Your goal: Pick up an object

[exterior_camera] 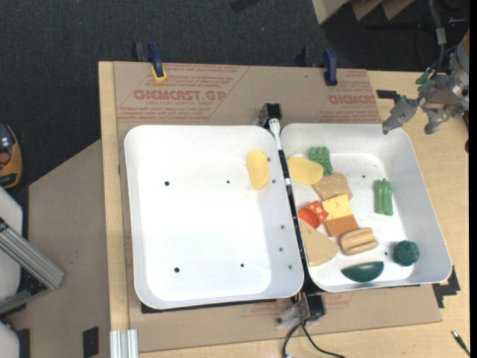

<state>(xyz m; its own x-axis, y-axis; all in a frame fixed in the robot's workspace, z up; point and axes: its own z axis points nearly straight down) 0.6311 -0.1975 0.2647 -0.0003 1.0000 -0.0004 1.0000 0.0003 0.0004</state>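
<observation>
Gripper (414, 117) above right bin's (417, 171) far corner, yellow piece (258, 169) lengthwise near-to-far

Arm: reached in from the right edge of the frame, in the upper right corner.
Gripper (416, 119): sat at the upper right of the frame, pointing down and to the left.
Fingers: two grey fingers (396, 115) were spread apart, nothing between them.
Wrist: blurred and cut off by the frame edge.
</observation>
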